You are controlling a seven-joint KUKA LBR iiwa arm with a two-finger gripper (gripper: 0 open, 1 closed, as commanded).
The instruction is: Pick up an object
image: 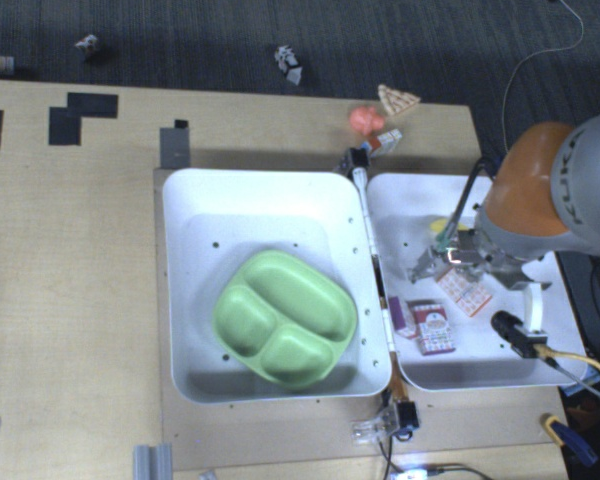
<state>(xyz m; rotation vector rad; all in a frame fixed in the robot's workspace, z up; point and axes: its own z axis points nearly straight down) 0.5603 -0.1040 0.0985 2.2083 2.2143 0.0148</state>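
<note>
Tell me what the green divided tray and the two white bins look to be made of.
Green divided tray: probably moulded plastic, matte; one even colour and soft, rounded compartment ridges. Left bin and right bin: likely thin formed plastic, smooth with a faint sheen; rounded corners and seamless walls, though painted metal cannot be ruled out.

You see a green three-compartment plate (285, 316) lying tilted in the left bin (180, 268). In the right bin (405, 203) the gripper (435, 260) hangs low near the middle, with the arm (540, 188) coming in from the right. A pale patterned packet (467, 290) lies just beside the gripper, and a red card pack (435, 330) lies nearer the front wall. A pink lump (366, 120) sits on the bench behind the bins.
</note>
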